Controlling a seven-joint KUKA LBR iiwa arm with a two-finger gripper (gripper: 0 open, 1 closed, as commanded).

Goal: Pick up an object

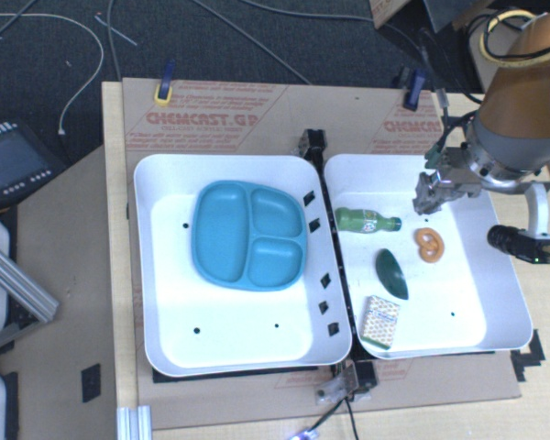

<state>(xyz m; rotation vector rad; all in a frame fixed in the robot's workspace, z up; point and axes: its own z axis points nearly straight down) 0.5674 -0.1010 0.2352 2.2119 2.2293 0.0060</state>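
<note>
Your gripper (428, 200) hung over the far part of the right bin (495, 324); you could not tell from above how its jaws stood. Near it lay a green bottle (367, 220) on its side, a pretzel (430, 245), a dark green, perhaps leaf-shaped piece (392, 274), and a patterned packet (379, 322). A blue divided plate (249, 235) sat in the left bin (165, 324).
</note>
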